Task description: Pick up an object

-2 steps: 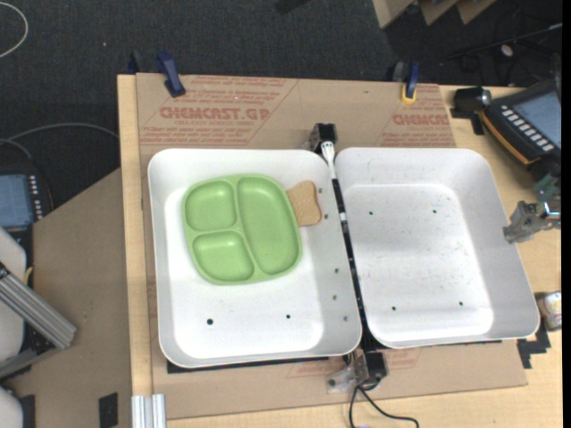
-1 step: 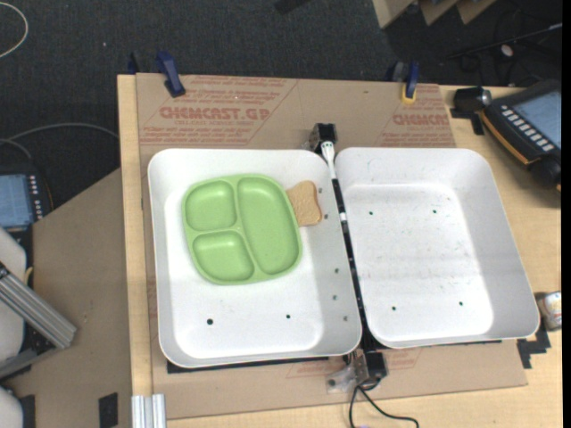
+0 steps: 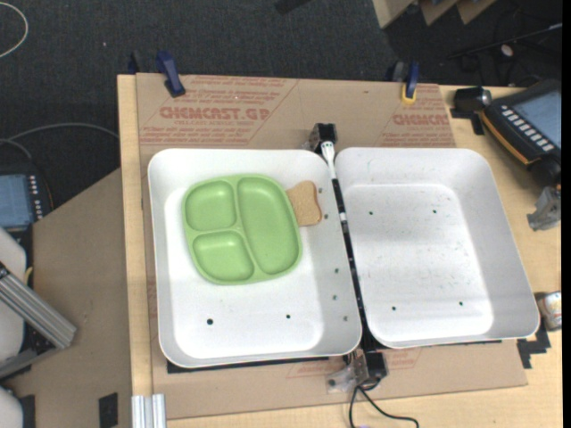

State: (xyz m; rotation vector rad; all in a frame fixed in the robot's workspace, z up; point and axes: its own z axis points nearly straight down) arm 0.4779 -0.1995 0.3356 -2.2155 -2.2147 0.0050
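Two white bins (image 3: 419,328) are seen side by side. A green divided plate (image 3: 241,229) lies in the left bin's upper half, touched by a tan sponge (image 3: 306,203) at its right edge. Claw state cannot be told.

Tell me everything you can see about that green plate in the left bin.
The green plate is a pale green, rounded tray that looks like plastic, divided into three compartments: two smaller ones on its left and one long one on its right. It lies flat and right side up in the upper part of the left bin. A small tan piece, like a sponge or bread slice, rests against its upper right edge.
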